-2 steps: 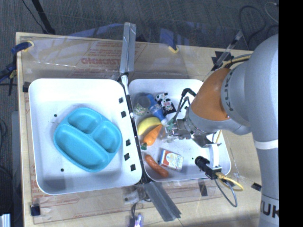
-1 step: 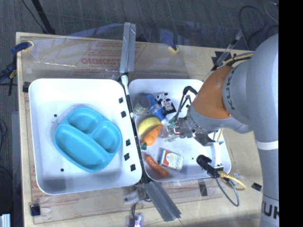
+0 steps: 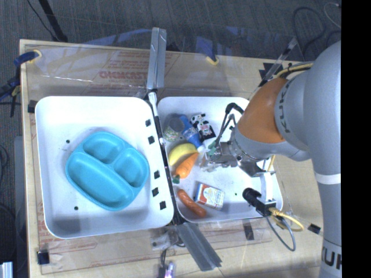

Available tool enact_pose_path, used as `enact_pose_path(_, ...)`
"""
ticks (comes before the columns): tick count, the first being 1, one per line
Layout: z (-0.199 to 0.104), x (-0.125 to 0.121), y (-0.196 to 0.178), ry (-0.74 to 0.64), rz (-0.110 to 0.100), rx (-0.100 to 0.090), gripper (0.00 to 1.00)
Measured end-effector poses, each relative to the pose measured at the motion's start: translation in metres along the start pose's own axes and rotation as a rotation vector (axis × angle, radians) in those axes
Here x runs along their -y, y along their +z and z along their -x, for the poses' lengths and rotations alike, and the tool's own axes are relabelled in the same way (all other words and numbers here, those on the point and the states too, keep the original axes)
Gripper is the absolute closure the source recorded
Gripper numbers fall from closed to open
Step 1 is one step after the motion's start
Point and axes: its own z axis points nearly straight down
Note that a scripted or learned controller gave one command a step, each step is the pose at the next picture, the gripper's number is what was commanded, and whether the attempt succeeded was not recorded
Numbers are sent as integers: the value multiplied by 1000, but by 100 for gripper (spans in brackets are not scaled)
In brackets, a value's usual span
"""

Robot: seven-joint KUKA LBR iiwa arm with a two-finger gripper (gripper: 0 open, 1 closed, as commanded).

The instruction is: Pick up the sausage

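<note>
My claw [image 3: 215, 155] hangs low in the right bin [image 3: 262, 208], beside the banana [image 3: 180, 152] and carrot [image 3: 186, 165]. Whether it is open or grasping anything I cannot tell; wrist hardware blocks it. The sausage [image 3: 191, 203] lies toward the near-left corner of this bin, down and left of the claw, just beside the small carton [image 3: 209, 195]. Long axis runs slantwise, upper-left to lower-right. Tight spot: the bin's near wall and the centre divider [image 3: 160, 178] crowd it, carton on the other flank. Open floor lies right of the carton. The left bin carries a blue divided plate [image 3: 108, 169].
</note>
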Motion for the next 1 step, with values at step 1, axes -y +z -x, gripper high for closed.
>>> enact_pose_path(1, 0, -1, -9, -4, 0, 0, 100)
